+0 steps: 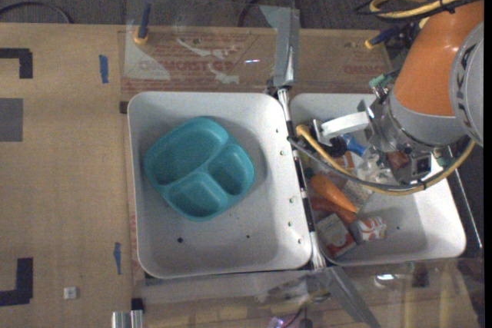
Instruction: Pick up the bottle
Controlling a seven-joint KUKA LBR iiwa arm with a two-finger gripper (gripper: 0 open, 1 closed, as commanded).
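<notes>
The arm point(442, 81) is hanging over the right bin's point(438, 234) clutter, presumably seeking the bottle; finger state cannot be told.

Teal divided plate point(199, 166) in left bin point(154, 242); perhaps small cartons point(351, 233) in right bin point(430, 238).

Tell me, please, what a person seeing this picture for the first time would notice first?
Probably the teal divided plate, lying alone in the left bin. Next comes the grey and orange arm, leaning over the right bin, where an orange carrot-like toy and small red and white cartons lie crowded together.
</notes>
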